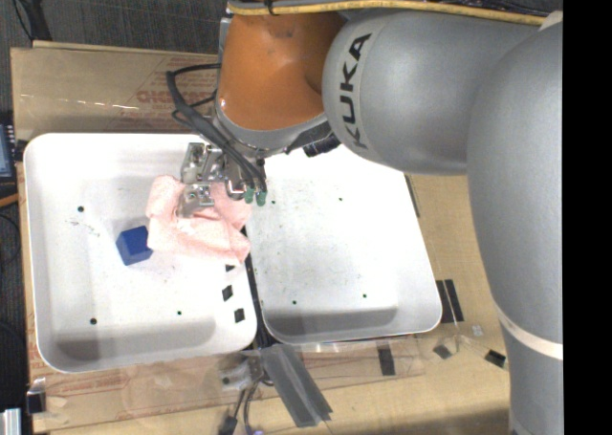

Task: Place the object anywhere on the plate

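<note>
pink cloth point(201, 223) partly under the claw point(199, 184), blue block point(135, 245) beside; claw's grip impossible to tell

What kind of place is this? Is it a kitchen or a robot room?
Probably a robot lab or test bench, not a kitchen. A big KUKA arm reaches over two white bins, with taped cardboard underneath and only a blue block and pink cloth inside.

left bin point(57, 261) = landmark, white, shallow | right bin point(335, 261): touching its right side | cardboard point(96, 89): flat beyond its far edge | counter point(459, 261): wooden, under it, bare strip past the right bin | black tape bits point(448, 299): on counter, well right of it, by right bin's near corner
</note>
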Robot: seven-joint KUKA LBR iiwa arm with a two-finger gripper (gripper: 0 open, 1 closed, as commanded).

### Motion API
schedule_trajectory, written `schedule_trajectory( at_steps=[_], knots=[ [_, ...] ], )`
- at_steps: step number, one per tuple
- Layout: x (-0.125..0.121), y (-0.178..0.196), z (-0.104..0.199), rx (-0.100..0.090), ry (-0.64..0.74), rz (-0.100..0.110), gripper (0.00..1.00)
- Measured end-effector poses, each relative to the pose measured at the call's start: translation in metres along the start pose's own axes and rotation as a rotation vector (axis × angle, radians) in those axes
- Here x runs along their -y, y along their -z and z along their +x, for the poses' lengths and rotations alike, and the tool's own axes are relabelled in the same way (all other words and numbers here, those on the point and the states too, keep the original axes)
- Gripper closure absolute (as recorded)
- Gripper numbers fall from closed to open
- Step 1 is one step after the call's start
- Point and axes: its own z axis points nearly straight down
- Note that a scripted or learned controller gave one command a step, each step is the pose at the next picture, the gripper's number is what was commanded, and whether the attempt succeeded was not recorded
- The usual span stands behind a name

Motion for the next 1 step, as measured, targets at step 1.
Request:
schedule_trajectory(
  at_steps=[1],
  knots=[
    [0.0004, 0.0004, -0.0002, 0.001, -0.001, 0.000, 0.00]
  ],
)
